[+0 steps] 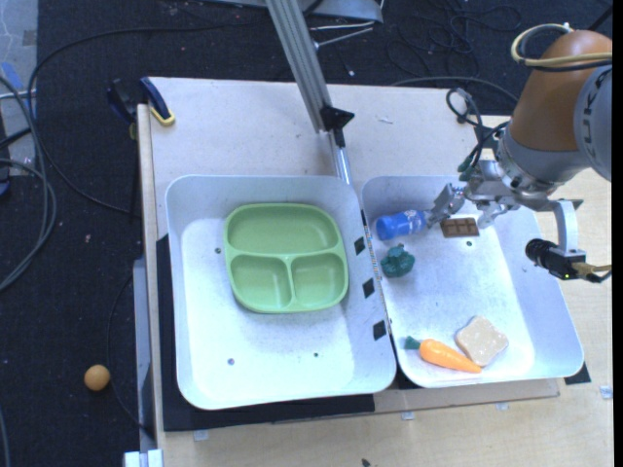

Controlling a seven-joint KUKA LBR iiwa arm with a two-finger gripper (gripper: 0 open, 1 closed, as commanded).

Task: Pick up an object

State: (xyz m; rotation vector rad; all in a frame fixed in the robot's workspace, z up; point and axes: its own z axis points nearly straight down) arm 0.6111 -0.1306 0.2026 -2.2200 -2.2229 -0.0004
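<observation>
Right bin point(545, 309): a blue bottle point(397, 225) lies on its side at the upper left, no label legible. The pincer point(455, 202) hangs just beside the bottle's right end; how far it is open cannot be told, and nothing shows between its fingers. A brown block point(459, 228) lies just below it. A teal toy point(397, 262), carrot point(446, 354) and bread slice point(482, 341) lie farther down. Left bin point(195, 290): a green divided plate point(287, 257). An orange ball point(96, 377) rests off the tabletop point(243, 125).
</observation>
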